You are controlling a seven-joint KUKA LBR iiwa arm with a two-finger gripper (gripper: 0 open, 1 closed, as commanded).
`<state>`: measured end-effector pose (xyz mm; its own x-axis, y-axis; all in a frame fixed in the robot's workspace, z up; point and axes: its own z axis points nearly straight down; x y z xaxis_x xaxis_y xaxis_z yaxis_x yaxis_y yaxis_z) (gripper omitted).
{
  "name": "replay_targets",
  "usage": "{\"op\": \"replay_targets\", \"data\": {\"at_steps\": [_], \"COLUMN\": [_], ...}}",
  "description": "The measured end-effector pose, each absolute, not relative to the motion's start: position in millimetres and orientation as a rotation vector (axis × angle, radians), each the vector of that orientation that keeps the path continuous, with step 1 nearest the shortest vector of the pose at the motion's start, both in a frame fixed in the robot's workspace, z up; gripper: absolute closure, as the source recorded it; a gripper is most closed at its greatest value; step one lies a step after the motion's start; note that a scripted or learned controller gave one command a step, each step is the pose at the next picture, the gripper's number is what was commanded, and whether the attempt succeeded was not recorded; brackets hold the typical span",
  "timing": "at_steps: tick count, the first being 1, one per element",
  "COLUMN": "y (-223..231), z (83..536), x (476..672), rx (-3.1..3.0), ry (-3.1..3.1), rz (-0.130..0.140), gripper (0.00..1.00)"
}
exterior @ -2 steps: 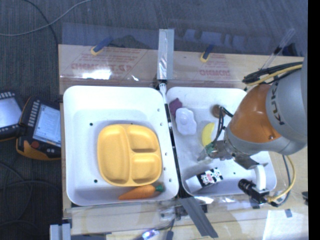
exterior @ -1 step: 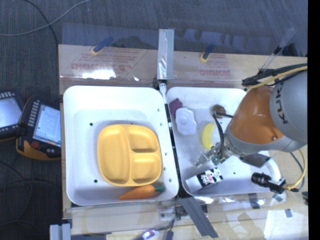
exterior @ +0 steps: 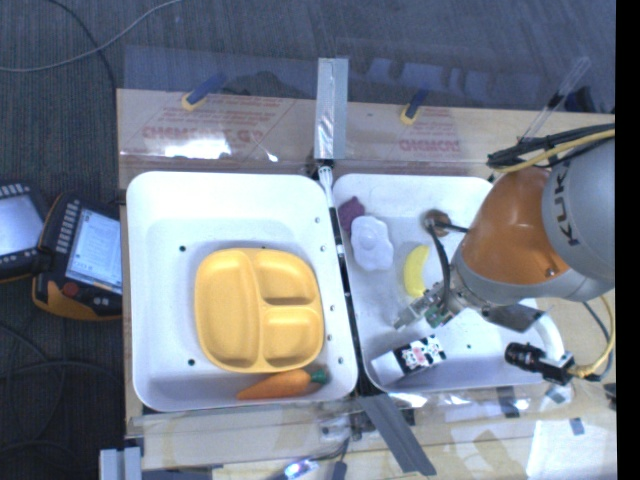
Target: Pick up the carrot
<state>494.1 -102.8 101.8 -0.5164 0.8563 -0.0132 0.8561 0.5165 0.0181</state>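
Dark grey carpet [exterior: 300,18] is spreading around a pale wooden bench [exterior: 590,128], with thin black cables trailing across it at the top left; a handheld pendant [exterior: 80,258] with a lit screen and an orange-yellow casing is lying on the floor to the left; two clear plastic sheets with reversed red lettering are lying along the far side of the bench, pinned by small blue and yellow clips, with a metal bar [exterior: 331,108] standing between them; two shallow white bins are sitting side by side, smooth and round-cornered, touching along their middle rims; the left bin [exterior: 160,208] is holding a glossy yellow plate [exterior: 260,306] divided into three compartments; the carrot [exterior: 283,384] is lying in that bin just beside the plate's near edge, against the near wall, its long axis running almost level from left to right, the orange tapering tip pointing left and the green stub pointing right; the right bin [exterior: 470,368] is holding a purple piece [exterior: 350,211], a clear plastic lump [exterior: 371,243], a yellow banana-like shape [exterior: 415,269] and a small black and white block [exterior: 420,354]; the grey arm with its orange band is reaching over the right bin, and the claw [exterior: 428,308] is hanging low near the yellow shape, well apart from the carrot; whether it is open or closed I cannot tell.
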Motion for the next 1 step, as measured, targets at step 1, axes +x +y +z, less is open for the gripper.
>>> {"op": "replay_targets", "data": {"at_steps": [1], "y": [-106.9], "z": [93.8], "x": [492.4], "rx": [0.948], "ry": [2.967], "rz": [0.009], "gripper": [1.0]}}
